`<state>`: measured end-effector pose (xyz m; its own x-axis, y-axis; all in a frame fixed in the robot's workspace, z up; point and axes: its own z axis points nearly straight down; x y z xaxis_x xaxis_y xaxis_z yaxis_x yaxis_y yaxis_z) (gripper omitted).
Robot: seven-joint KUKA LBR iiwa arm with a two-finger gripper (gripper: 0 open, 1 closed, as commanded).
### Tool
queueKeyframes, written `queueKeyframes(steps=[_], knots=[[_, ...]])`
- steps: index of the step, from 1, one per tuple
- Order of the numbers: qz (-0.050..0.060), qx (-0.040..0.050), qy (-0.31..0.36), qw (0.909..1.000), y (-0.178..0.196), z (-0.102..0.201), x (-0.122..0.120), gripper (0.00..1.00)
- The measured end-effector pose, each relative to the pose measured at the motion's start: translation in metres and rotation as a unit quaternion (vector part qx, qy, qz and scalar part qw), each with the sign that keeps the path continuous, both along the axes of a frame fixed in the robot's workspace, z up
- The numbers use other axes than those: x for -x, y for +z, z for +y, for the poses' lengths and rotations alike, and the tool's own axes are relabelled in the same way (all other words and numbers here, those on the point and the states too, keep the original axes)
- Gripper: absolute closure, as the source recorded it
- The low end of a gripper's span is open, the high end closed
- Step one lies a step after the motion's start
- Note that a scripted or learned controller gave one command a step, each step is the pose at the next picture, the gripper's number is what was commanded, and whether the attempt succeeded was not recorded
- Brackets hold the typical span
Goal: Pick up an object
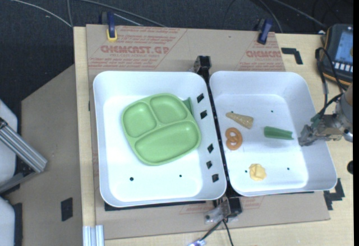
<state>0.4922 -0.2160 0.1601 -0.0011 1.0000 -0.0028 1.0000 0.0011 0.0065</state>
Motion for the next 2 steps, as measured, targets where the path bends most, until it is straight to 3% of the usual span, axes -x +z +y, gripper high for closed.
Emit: queueKeyframes(steps=[2], knots=[[-0.001,0.0005,0.000,1.0000,0.107,-0.001,-0.010,1.00]])
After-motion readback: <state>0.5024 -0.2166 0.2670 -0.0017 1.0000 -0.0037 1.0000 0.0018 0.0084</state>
